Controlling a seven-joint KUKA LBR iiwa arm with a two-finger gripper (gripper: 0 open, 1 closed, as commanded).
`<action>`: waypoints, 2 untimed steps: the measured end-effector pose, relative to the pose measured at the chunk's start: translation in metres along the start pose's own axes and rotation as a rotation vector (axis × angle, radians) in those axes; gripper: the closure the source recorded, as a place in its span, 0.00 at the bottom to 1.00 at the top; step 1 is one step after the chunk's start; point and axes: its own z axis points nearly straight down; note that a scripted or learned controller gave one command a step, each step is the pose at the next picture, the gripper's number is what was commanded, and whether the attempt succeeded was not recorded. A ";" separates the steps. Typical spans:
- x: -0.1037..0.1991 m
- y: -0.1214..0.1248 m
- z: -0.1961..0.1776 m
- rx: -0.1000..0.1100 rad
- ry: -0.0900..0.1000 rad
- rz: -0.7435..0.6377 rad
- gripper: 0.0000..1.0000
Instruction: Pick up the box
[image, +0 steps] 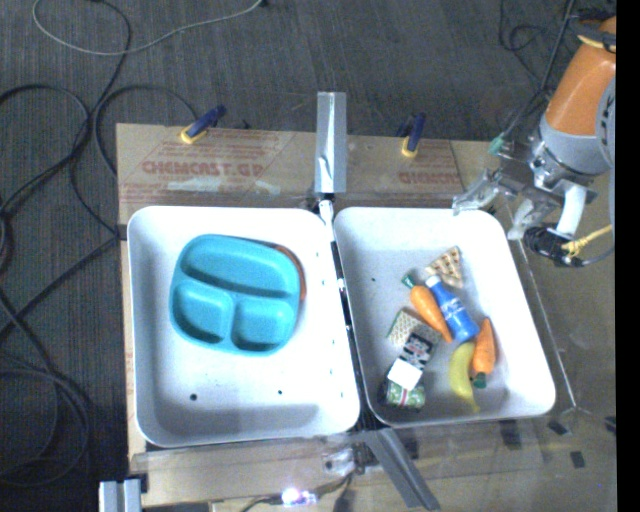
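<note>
Box (405, 383): left lying in the right bin (520, 300), crowded by toy food, so not yet lifted.
Gripper (480, 195): parked above the bin's far corner; its opening cannot be told.

Even overhead light; soft shadows — mild glare on white bins (150, 400); slightly grainy

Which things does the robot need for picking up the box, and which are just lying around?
For the job:
- box, in the right bin
- pincer, above that bin's far right corner

Just lying about:
- blue tray in the left bin
- two carrots
- banana
- blue bottle
</note>
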 end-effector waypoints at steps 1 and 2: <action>0.104 -0.058 0.059 0.003 0.003 -0.101 0.00; -0.015 -0.035 0.136 0.004 -0.001 0.013 0.00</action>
